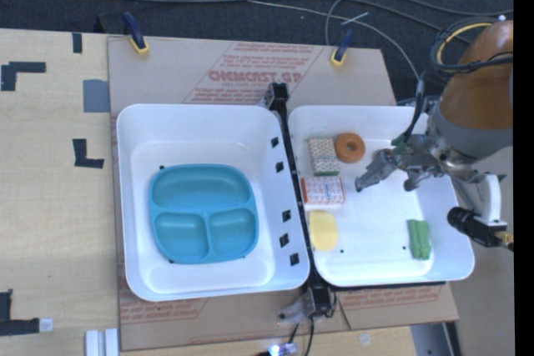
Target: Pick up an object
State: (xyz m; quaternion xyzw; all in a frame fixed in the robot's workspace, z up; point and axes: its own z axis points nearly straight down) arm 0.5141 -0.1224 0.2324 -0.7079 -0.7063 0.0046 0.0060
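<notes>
The right bin [442,267] holds an orange-brown ring [350,147], a patterned packet [323,155], a red-and-white packet [324,191], a yellow piece [324,230] and a green piece [419,238]. My gripper [390,174] hangs over the middle of this bin, to the right of the packets and below the ring. Its two fingers [370,176] are spread apart, with only white bin floor showing between them. It touches none of the objects.
The left bin [133,137] contains a blue divided tray [203,211]. A black divider with clips [288,188] separates the bins. Cables [359,12] run across the dark floor behind the bench. The arm's orange band [480,71] rises at the right.
</notes>
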